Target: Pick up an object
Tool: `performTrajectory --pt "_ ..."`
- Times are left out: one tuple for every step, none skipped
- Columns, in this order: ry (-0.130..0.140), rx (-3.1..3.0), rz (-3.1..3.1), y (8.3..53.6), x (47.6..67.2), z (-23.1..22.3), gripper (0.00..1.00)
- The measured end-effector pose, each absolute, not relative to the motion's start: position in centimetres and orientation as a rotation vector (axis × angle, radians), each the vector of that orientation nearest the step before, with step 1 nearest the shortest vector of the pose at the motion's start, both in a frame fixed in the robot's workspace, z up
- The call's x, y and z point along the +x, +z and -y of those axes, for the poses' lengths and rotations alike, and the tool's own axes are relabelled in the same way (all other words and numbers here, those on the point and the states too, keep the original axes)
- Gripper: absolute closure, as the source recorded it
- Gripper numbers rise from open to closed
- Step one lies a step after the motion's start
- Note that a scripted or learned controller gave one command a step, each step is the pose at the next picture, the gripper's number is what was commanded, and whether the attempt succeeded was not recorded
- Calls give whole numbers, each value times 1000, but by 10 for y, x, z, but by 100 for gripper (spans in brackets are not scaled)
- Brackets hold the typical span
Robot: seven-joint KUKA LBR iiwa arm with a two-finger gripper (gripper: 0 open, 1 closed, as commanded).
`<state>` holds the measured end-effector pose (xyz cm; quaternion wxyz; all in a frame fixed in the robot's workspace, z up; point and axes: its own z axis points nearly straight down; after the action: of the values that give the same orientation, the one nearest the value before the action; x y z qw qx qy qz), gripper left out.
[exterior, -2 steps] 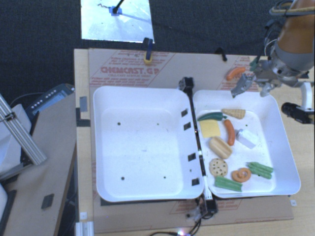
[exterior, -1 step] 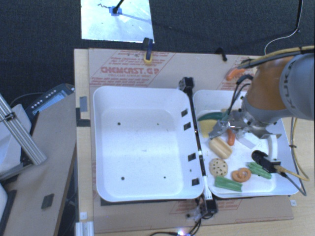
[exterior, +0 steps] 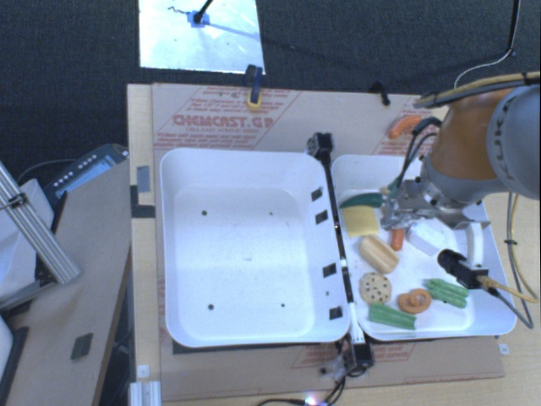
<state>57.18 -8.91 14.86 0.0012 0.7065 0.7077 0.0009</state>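
You see the bench (exterior: 211, 112) filling the middle of the frame, topped by a printed cardboard sheet. On it, the left bin (exterior: 245, 244) occupies the centre. The right bin (exterior: 494, 311) sits touching it along a black divider strip and holds all the small objects.

The arm (exterior: 490, 142), grey with an orange band, enters from the right edge of the frame and bends down over the upper part of the right bin. Its gripper (exterior: 396, 218) hangs low above the bin's upper centre; you cannot tell from this view how its fingers stand.

Just left of the gripper lies a yellow block (exterior: 358, 221), with a dark green leaf-shaped piece (exterior: 362, 200) touching its upper edge. Below the block lies a tan bread roll (exterior: 378, 255), and a small orange carrot (exterior: 397, 239) sits just right of it, beneath the gripper.

Toward the lower edge of the bin you find a round cookie (exterior: 374, 288), a green pod (exterior: 390, 315), an orange ring-shaped piece (exterior: 414, 300) and a second green pod (exterior: 448, 293).

An orange sausage-shaped object (exterior: 404, 126) rests on the cardboard beyond the bin, upper right.
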Motion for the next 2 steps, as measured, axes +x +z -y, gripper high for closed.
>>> performTrajectory --pt "8 2218 -2219 97 561 86 100" --pt "26 2198 -2224 305 604 14 100"
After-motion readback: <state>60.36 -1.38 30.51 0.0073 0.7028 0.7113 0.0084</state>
